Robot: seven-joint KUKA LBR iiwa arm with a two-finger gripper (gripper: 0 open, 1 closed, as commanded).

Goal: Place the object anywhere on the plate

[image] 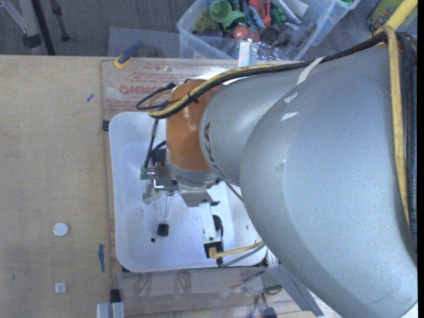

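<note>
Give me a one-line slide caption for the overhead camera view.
KUKA arm reaches from the right over a shallow white bin, its gripper hanging just above the bin floor.

We are looking down at the big grey arm, and it is covering most of the right side, so nothing is passing there. Its orange band is hanging over the middle of the white bin. Black and yellow cables are looping out above the band and getting in the way near the bin's top edge. The bin's left strip and lower left corner are lying bare, so a gripper could be coming down there. The tan bench on the left is staying wide open. A clear box of toys is blocking the far edge.
</note>
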